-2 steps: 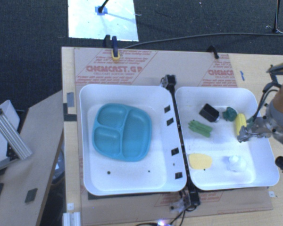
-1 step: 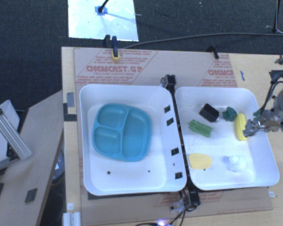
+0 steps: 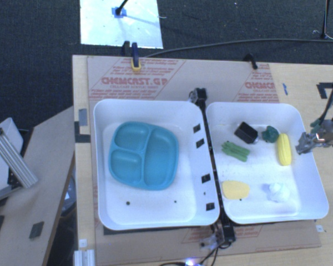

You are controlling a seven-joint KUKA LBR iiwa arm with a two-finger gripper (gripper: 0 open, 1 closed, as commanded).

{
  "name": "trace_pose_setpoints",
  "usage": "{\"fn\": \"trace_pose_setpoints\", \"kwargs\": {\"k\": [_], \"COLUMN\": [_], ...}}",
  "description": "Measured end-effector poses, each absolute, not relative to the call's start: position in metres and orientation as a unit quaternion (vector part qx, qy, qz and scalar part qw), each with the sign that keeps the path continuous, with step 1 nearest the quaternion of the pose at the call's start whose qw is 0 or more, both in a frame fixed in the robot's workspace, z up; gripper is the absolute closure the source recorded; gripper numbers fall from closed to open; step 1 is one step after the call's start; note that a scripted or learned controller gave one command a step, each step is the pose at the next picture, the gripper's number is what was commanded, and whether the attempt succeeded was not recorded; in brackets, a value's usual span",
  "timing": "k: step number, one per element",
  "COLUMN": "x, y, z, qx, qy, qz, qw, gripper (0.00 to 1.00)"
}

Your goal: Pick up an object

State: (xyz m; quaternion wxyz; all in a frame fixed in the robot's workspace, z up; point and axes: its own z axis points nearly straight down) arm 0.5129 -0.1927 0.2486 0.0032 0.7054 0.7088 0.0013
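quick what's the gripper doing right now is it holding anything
Gripper: at the right bin's right edge beside the yellow object; grip state cannot be told.

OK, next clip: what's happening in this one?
A robot arm reaches in from the right, its gripper at the right bin's right rim, next to a yellow banana-shaped toy. Nothing is visibly held. That bin also has a black block, green pieces, a teal lump, a yellow oval and a white item. The left bin has a blue divided plate.
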Motion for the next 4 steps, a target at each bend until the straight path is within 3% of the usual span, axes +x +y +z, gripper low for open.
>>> {"fn": "trace_pose_setpoints", "kwargs": {"k": [4], "x": [0.569], "y": [0.014], "z": [0.237], "qx": [0.703], "qy": [0.711], "qz": [0.0022], "qw": [0.001], "gripper": [1.00]}}
